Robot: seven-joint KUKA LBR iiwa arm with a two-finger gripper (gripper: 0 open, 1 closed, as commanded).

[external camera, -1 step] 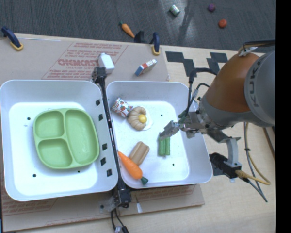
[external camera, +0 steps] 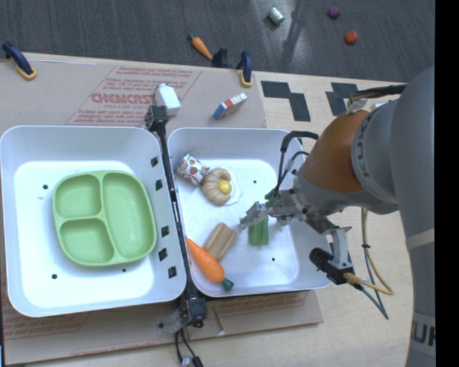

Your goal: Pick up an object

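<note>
Gripper low in right bin, frame centre-right.
Fingers clamped on green block, upright beside them. Carrot, bread roll lower left; green divided plate in left bin.

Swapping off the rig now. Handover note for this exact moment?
Gripper: low in the right bin, at the top of a green block. Can't tell if it has hold of it.
Right bin also holds a carrot by the left wall, a tan roll beside it, a pastry with a yellow centre and a small red and white pack further back.
Left bin: green divided plate.
Done: nothing visibly lifted.
Left: secure one object and raise it.
</note>
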